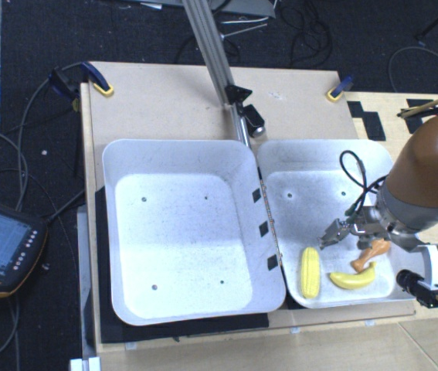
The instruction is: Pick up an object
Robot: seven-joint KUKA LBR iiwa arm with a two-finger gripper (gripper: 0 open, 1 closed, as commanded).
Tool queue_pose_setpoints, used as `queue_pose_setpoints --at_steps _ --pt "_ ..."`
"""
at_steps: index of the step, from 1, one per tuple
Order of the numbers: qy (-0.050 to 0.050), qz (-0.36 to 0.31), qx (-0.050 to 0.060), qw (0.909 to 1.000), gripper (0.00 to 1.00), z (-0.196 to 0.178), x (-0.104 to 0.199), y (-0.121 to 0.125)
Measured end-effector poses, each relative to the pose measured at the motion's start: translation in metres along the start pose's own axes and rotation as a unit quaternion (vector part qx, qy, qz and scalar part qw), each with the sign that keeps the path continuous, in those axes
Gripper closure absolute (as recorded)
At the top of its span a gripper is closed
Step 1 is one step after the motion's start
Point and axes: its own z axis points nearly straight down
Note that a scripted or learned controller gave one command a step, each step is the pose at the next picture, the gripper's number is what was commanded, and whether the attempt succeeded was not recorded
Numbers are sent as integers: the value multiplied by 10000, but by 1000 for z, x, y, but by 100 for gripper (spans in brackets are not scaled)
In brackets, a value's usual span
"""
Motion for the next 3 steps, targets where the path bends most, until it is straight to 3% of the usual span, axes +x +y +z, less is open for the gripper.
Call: queue_pose_setpoints --at_steps 1,2,3 --pt "-4 0 -11 10000 0 40 0 0" --pt "-5 1 -25 10000 100 28 0 1" --pt "-9 -1 -41 10000 100 -33 -3 2"
